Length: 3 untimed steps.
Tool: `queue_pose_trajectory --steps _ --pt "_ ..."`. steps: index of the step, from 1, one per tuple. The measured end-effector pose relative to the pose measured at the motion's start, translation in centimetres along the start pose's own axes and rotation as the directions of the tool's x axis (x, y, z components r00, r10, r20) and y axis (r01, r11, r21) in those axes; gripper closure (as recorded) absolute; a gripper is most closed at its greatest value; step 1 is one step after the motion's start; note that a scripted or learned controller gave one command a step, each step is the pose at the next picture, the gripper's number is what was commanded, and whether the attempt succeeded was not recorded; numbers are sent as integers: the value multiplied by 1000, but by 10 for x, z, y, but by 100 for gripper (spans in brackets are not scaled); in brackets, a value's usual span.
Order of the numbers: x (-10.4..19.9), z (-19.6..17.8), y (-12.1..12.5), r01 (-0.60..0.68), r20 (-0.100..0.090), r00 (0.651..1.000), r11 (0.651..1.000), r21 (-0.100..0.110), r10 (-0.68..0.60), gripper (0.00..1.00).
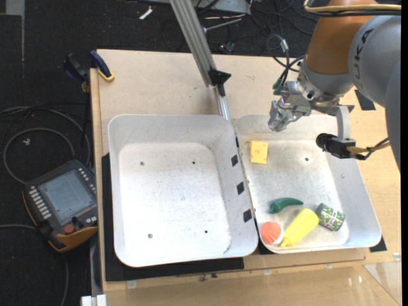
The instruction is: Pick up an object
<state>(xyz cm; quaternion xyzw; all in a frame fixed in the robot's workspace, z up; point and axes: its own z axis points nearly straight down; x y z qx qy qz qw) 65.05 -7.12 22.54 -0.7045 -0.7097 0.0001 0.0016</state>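
Note:
The right bin (357, 190) holds a yellow cheese-like block (259, 152) near its far left corner. Along its near side lie a green curved piece (284, 204), a yellow bottle-shaped piece (299, 225), an orange-red round piece (271, 233) and a small green-patterned can (331, 217). My gripper (279, 121) hangs over the far edge of the right bin, up and to the right of the yellow block and apart from it. I see nothing between its tips.
The left bin (171, 190) lies beside the right one, with black clips along the shared rim. A slanted metal bar (194, 34) comes down to the bench behind the bins. A teach pendant (62, 199) lies left of the bench.

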Motion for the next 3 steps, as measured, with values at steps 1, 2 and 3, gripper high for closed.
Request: queue_pose_trajectory --steps 1,2,3 --pt "58 -9 2 1 0 1000 1000 -4 -1 100" --pt "104 -7 -13 0 0 1000 1000 0 0 100" --pt "156 -17 -21 1 0 1000 1000 -3 -1 100"
